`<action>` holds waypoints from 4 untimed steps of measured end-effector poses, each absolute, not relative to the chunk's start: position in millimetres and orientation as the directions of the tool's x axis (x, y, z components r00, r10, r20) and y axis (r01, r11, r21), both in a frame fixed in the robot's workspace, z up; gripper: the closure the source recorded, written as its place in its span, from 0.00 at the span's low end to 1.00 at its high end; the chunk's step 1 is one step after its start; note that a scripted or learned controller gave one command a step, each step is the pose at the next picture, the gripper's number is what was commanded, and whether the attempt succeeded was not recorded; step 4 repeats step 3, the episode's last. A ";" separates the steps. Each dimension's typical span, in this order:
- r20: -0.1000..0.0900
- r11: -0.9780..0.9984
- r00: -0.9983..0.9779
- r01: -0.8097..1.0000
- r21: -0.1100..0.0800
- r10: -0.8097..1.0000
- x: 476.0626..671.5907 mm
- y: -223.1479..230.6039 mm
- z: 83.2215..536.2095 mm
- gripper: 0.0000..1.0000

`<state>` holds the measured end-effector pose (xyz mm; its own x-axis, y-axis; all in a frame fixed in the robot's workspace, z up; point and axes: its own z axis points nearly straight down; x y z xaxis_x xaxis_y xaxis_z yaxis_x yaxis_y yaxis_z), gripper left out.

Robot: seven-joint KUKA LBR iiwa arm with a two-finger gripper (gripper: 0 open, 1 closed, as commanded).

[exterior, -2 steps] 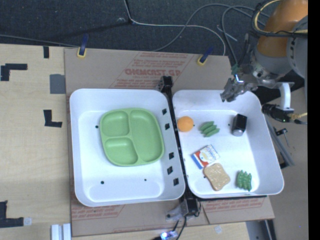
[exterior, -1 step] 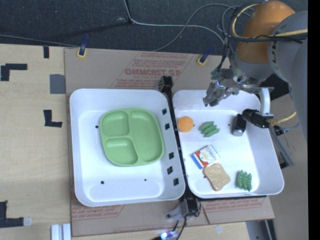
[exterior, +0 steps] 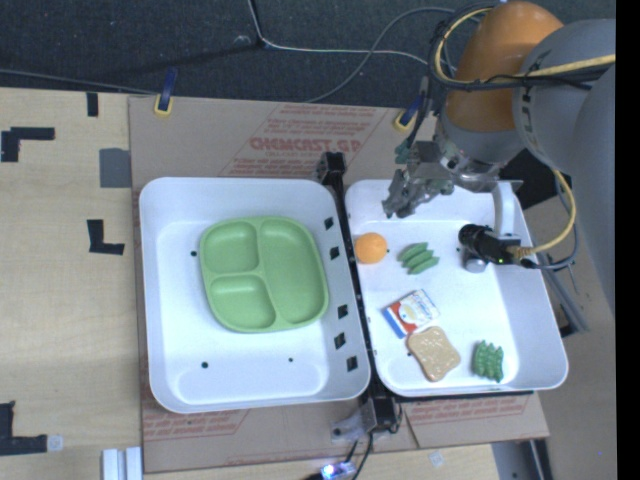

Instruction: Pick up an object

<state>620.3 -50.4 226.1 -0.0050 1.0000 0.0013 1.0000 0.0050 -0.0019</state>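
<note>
The grey arm with its orange band (exterior: 500,58) hangs over the right-hand shallow white bin (exterior: 530,318), and its jaws (exterior: 405,200) hover near that bin's eleven o'clock corner; spread or pressed together, I cannot tell. Nothing sits between them. Looks like the approach step to me. Left bin (exterior: 165,268): a green divided plastic plate (exterior: 264,273). The closest pick, a small orange ball (exterior: 371,249), lies at the jaws' seven o'clock. Next: shift over it, then descend.
</note>
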 end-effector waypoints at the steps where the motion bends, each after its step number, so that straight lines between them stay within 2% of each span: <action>1: 0.001 0.006 -0.006 1.000 -0.002 1.000 602.7 0.1 235.5 1.00; 3: -0.001 0.004 -0.004 1.000 -0.004 1.000 577.2 93.6 222.2 1.00; 4: -0.001 0.004 -0.004 1.000 -0.004 1.000 577.2 93.6 222.2 1.00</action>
